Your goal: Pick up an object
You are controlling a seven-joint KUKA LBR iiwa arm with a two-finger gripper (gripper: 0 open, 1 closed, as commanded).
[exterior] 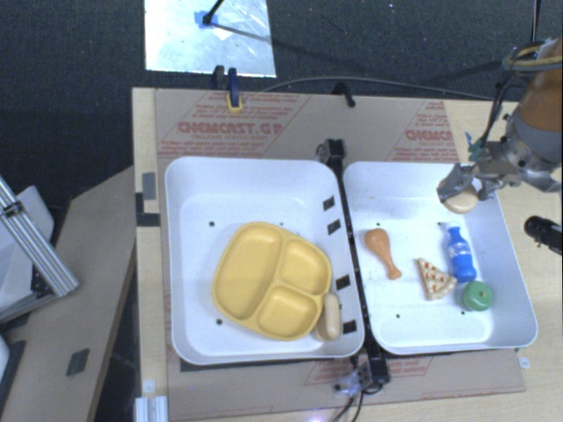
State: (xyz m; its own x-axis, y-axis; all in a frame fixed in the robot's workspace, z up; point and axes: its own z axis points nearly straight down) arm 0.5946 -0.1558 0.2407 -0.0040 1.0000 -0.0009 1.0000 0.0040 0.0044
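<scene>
My gripper (462, 190) hangs over the far right corner of the right bin (413, 202). A pale beige rounded piece (462, 204) sits between its fingers, lifted off the bin floor. Lower in the same bin lie an orange drumstick (383, 251), a blue bottle (456, 251), a pizza slice (434, 279) and a green apple (476, 296). The left bin (198, 209) holds a yellow divided plate (273, 280), with a tan bread roll (330, 316) at the plate's lower right edge.
A black divider with clips (345, 236) runs between the bins. A blue and yellow clamp (232, 88) sits at the bench's far edge. A dark object (544, 229) lies right of the right bin, and an aluminium frame (35, 249) stands at the left.
</scene>
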